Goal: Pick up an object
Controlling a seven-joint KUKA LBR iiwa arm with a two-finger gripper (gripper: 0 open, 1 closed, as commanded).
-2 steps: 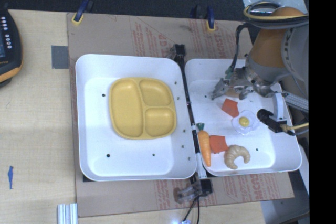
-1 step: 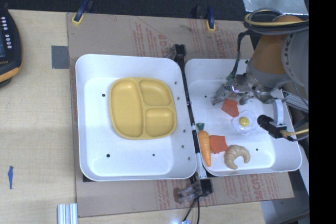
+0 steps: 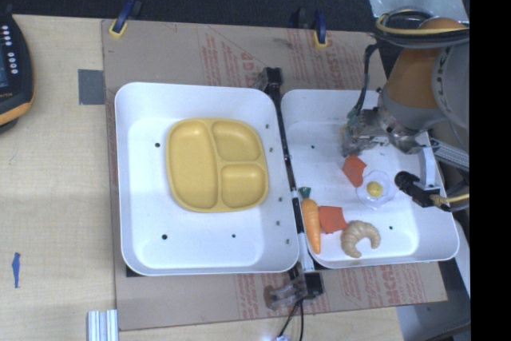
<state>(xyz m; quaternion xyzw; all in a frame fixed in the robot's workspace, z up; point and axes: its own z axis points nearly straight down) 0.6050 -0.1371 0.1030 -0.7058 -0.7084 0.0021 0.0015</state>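
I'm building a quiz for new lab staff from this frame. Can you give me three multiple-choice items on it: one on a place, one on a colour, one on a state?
1. Where does the carrot lie?
A. In the left bin
B. In the right bin, by its left wall
C. On the bench

2. What colour is the divided tray?
A. Yellow
B. Blue
C. Red

3. How does the croissant stand to the gripper?
A. Between its fingers
B. Lifted above the bin
C. Lying apart from it on the bin floor

Answers: 1 B, its length runs along the right bin's left wall. 2 A, it is pale yellow. 3 C, it rests near the front wall, well clear of the gripper.
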